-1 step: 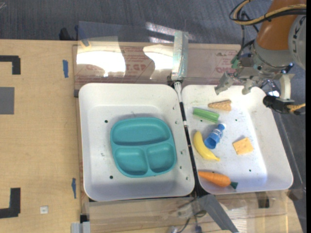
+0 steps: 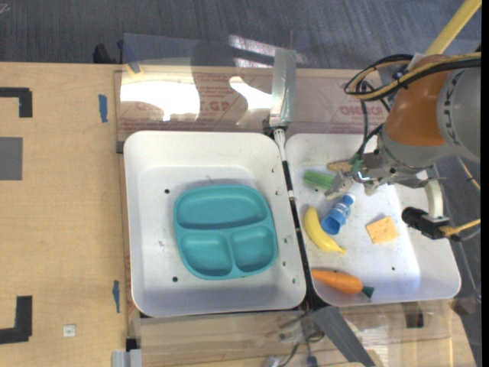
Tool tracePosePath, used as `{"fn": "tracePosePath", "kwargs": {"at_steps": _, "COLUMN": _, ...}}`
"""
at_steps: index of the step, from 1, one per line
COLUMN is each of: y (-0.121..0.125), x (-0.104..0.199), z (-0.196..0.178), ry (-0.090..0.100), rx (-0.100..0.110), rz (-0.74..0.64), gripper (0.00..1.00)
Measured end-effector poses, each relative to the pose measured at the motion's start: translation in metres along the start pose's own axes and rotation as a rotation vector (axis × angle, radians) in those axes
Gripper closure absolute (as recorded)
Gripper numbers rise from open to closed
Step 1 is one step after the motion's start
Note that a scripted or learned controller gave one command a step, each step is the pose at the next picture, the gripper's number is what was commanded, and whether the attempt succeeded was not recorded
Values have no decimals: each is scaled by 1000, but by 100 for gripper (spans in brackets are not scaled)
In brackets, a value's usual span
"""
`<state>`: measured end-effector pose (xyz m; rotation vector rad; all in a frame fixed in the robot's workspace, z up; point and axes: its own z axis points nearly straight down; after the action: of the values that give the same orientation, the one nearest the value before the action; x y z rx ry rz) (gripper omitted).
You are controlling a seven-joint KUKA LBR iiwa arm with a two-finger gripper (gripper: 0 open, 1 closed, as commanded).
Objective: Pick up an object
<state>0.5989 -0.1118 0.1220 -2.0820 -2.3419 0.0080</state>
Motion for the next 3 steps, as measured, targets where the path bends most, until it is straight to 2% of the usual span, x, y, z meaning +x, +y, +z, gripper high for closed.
{"fn": "tracePosePath", "kwargs": {"at_steps": 1, "y": -15, "x": 14, "z": 35, "ry": -5, "rx": -16, "rz": -70, "gripper": 0}}
{"fn": "tracePosePath", "kwargs": {"at_steps": 2, "y": -13, "x": 13, "z": 25, "ry": -6, "rx": -21, "rz": -68, "gripper": 100}}
{"fn": "tracePosePath", "kwargs": {"at_steps": 3, "y": -9, "x": 2, "z": 35, "ry": -3, "rx": -15, "rz": -120, "gripper": 100}}
